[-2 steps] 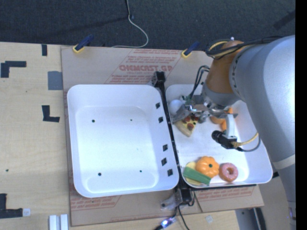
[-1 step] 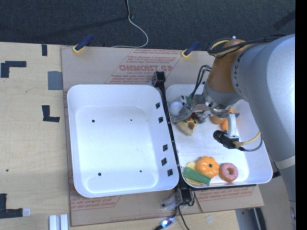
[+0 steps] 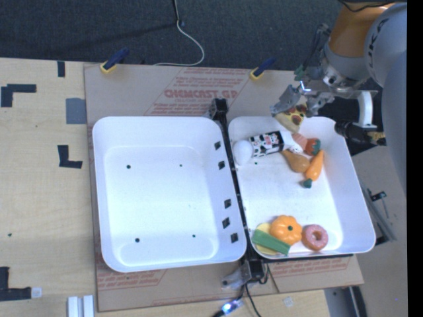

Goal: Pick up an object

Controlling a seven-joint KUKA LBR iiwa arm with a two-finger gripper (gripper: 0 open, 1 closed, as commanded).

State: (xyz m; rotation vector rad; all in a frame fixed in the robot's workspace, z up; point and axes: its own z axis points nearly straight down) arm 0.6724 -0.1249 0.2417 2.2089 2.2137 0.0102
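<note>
Gripper (image 3: 293, 108) upper right, clamped on yellow toy (image 3: 291, 119) above right bin (image 3: 357, 203); toy's axis unclear.

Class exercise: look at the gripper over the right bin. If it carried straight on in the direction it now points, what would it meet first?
The gripper points down and leftward over the far edge of the right bin. First in line looks to be the small yellow-and-red toy just below it, then probably the black-and-white carton. Depth is unclear from one slanted view.

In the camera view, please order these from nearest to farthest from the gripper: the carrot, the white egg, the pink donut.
Measured from the gripper:
1. Carrot, in the right bin's upper part, just below the gripper.
2. White egg, by the divider between the bins.
3. Pink donut, at the right bin's near edge.
</note>
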